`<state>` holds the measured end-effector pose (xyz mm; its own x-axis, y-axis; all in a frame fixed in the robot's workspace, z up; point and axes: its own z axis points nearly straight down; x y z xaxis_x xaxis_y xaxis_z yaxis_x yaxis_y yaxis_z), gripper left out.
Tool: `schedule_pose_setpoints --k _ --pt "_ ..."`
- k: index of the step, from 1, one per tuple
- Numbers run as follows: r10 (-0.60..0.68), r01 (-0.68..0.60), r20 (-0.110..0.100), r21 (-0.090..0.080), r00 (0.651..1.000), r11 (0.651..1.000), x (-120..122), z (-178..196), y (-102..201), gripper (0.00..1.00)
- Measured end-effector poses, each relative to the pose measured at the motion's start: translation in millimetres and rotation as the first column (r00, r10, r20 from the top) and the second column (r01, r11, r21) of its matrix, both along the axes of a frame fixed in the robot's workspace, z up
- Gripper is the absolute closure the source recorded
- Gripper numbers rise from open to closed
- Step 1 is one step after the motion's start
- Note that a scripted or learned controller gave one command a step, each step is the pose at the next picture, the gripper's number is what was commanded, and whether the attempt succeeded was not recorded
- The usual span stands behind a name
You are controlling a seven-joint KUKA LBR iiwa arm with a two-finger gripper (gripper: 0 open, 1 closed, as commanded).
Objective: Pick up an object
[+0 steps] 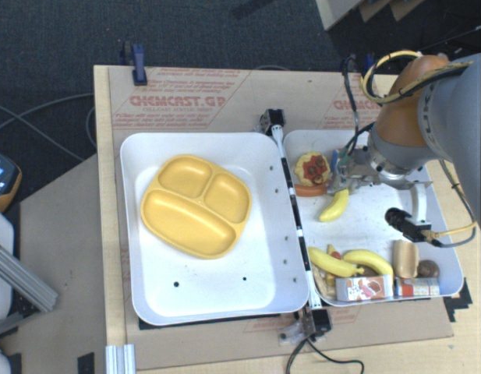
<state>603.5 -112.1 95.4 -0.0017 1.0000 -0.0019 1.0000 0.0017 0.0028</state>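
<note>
Two white bins sit side by side on the desk [185, 92]: the left bin [146, 287] carries one yellow three-section plate [195, 205], the right bin [447, 275] three bananas, one loose [334, 206] and two [351, 262] near one small carton [363, 288]. One grey arm [427, 107] covers its jaws [351, 170] beside one red-and-yellow toy [313, 170]; whether they are spread cannot be told, and the small items in the bin's corner [415, 267] are hard to identify.

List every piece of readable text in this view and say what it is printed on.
"CHEMCAST GP": large red print on the brown board under the bins; the last letters are blurred, so the reading is uncertain.
Smaller red lines above and below it: too small to read.
Small carton in the right bin: its print is too blurred to read.
</note>
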Motion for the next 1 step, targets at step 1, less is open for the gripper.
schedule_pose_setpoints --k 1 --pt "0.005 -0.005 -0.002 0.006 1.0 1.0 -66.5 94.0 78.7 1.0"
